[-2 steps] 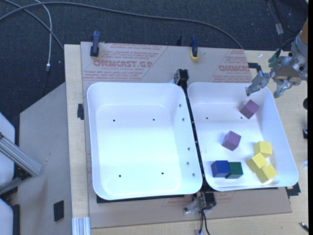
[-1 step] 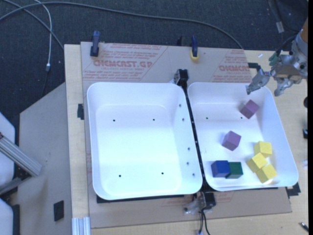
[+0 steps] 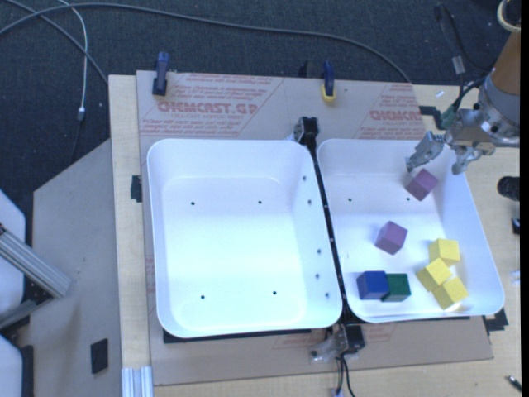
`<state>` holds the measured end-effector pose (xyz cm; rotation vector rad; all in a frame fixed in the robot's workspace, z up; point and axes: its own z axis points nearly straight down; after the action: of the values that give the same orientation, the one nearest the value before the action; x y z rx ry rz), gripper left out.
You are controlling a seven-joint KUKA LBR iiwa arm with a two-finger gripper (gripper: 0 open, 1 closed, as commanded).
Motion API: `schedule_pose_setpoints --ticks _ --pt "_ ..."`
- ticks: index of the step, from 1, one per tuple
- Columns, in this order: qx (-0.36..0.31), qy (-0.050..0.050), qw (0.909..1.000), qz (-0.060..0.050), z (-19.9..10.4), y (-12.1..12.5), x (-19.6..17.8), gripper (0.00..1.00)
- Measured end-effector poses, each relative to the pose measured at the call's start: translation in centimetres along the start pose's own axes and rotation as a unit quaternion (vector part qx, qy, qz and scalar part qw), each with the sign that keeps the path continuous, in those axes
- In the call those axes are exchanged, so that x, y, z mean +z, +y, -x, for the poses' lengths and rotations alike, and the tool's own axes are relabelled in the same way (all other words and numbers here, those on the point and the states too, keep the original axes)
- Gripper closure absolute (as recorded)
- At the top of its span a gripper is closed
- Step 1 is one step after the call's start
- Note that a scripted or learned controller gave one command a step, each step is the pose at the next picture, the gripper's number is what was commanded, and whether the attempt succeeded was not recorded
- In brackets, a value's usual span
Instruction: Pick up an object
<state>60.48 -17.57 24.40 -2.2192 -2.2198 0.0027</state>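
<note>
My gripper (image 3: 440, 160) hangs over the far right part of the right bin (image 3: 364, 172), its two fingers spread apart and open. A small purple block (image 3: 421, 184) lies just below the left fingertip (image 3: 422, 155), not between the fingers. A second purple block (image 3: 391, 236) sits mid-bin. Three yellow blocks (image 3: 443, 273) cluster by the right wall. A blue block (image 3: 373, 284) and a green block (image 3: 397, 286) touch each other near the front wall.
The left bin (image 3: 165, 222) stands beside the right one, divided by a black strip (image 3: 322, 213). Two clamps (image 3: 328, 85) hold the cardboard backing at the far edge. Cables trail over the dark floor behind.
</note>
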Motion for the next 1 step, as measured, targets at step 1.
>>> schedule_pose_setpoints --ticks 1 --pt "0.0 0.0 1.0 -0.001 -0.33 -0.61 6.05 0.0"
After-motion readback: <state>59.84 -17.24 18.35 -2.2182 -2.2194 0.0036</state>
